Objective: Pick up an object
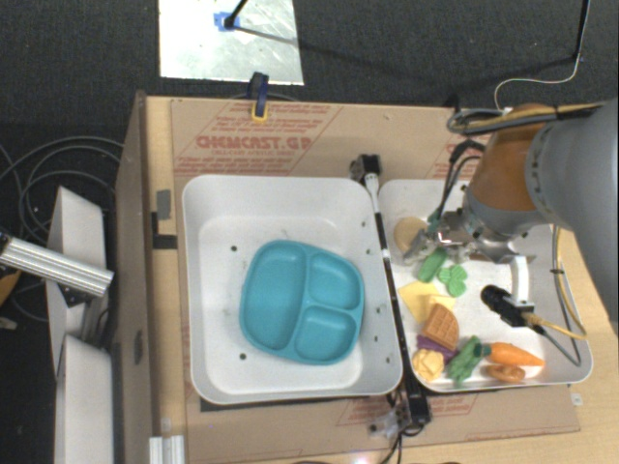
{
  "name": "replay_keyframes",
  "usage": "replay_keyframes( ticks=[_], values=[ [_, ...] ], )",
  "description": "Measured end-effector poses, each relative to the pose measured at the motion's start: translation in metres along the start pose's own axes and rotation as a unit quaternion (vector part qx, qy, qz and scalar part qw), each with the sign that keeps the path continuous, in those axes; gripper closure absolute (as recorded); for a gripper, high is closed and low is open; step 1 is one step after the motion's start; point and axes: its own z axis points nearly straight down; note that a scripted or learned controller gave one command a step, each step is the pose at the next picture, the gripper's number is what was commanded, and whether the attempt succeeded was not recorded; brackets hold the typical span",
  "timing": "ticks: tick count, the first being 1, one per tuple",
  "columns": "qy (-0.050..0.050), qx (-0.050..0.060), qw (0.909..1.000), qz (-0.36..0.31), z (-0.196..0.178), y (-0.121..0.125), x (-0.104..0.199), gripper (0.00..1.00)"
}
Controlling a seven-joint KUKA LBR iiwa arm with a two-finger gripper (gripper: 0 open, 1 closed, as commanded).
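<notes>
Camera view: your end effector (437,245) hangs low over the right bin (551,380), beside a green toy (451,276) near the bin's middle; whether its grip is wide or narrow, you cannot tell. The toy looks light, stiff and slick plastic, so you would best pinch it across its narrow middle. A blue tray (302,301) fills the left bin (213,211).
</notes>
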Motion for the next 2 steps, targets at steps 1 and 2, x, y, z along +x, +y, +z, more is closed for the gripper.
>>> replay_keyframes(
  ticks=[1, 2],
  values=[
    [-0.001, -0.001, 1.0, 0.003, -0.004, -0.034, 0.015, 0.0],
    [-0.002, -0.005, 1.0, 0.001, -0.005, 0.019, 0.008, 0.0]
  ],
)
